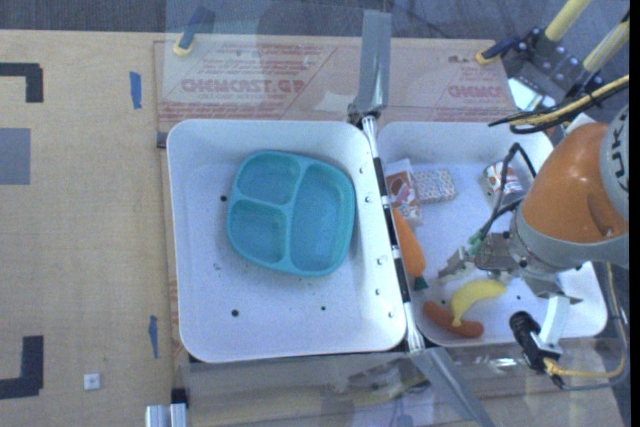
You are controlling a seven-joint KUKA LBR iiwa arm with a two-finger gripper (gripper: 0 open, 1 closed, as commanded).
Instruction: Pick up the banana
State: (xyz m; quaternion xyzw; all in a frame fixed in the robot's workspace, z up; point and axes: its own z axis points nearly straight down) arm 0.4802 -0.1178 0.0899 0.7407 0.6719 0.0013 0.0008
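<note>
Right bin (455,150): the banana (478,294), short, curved and yellow, lies near the front rim, touching a red sausage-shaped item (452,319) at its lower end. A carrot (409,250) lines the divider side, leaving little bare floor around it. The gripper (492,260) sits just above the banana; its opening cannot be made out. Left bin (200,245) holds a teal divided plate (292,213).

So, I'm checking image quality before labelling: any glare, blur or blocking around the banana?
Camera view: lighting is even and soft, with faint reflections on the clear sheet behind the bins. The teal plate is sharp. The banana is small but readable. The arm's orange band covers part of the right bin, and the tool is too cluttered to read.
</note>
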